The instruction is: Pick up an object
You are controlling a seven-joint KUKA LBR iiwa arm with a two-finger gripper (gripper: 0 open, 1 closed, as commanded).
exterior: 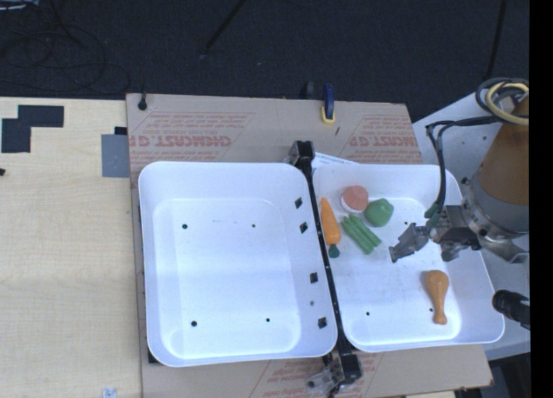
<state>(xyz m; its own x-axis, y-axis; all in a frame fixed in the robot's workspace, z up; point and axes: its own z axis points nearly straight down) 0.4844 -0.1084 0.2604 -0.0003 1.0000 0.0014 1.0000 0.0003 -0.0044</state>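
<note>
tool sits low over the right bin, dark metal fingers spread apart, nothing between them. five toy food pieces in that bin, all smooth plastic. one tan drumstick, bulbous top tapering to a thin end, lies just below-right of the tool, apart from it. one ribbed green oblong to the tool's left, near. one rounded green lump and one flat red-pink disc up-left. one orange carrot shape further left, against the bin's wall. left bin is glossy white with rounded corners. both rest on cardboard on the bench.
</note>
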